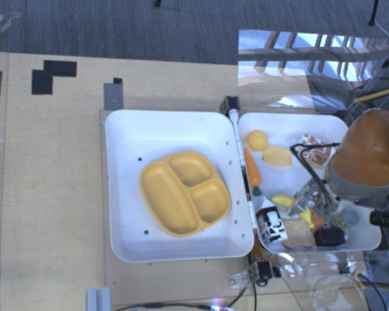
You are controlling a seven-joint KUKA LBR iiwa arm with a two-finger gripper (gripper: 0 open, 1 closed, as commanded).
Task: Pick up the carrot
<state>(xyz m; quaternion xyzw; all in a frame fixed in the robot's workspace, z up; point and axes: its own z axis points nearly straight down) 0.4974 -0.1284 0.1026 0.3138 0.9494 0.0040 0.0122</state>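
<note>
The carrot (251,168) is orange with a small green top and lies along the left wall of the right bin (363,243), pointing away from the camera. My gripper (307,203) hangs low over the front middle of that bin, to the right of the carrot and a short way apart from it. Nothing of the carrot is between its fingers. The arm's orange band (369,149) covers the bin's right part.
Near the carrot lie a yellow ball (257,140), a pale yellow piece (277,156) and a small yellow item (282,200). A black-and-white object (270,225) sits at the bin's front left. The left bin (126,141) holds a yellow divided plate (183,191).
</note>
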